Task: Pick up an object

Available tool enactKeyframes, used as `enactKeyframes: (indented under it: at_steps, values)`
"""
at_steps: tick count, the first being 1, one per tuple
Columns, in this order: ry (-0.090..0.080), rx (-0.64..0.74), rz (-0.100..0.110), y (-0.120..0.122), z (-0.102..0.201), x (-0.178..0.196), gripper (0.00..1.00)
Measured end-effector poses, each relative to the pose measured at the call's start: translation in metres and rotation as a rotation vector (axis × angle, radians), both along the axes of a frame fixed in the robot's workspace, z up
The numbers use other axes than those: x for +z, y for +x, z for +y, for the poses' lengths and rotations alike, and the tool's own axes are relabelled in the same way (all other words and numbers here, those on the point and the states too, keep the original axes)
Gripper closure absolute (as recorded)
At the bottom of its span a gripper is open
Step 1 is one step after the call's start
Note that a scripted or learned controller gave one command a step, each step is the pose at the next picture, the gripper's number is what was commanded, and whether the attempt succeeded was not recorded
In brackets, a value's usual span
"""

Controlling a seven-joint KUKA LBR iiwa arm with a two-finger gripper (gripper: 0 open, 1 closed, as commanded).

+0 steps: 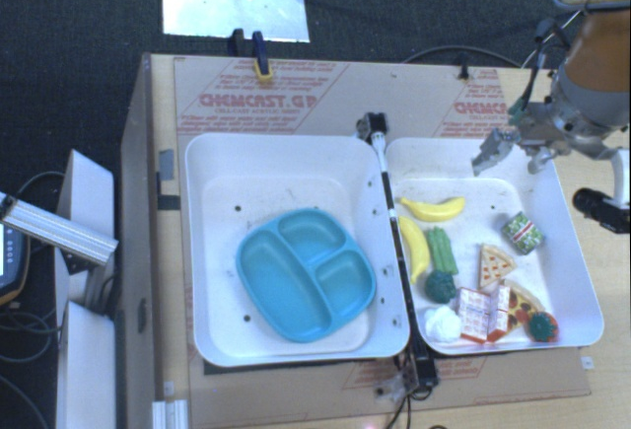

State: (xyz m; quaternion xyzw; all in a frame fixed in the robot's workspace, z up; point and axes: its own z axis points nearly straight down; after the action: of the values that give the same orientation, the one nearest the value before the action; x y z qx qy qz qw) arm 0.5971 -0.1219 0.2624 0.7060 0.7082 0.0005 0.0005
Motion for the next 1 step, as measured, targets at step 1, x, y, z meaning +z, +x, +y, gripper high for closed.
enactKeyframes:
  at_steps: [1]
  values:
    - [0.001, -0.002, 0.004, -0.068, 0.0123, -0.1324, 0.0]
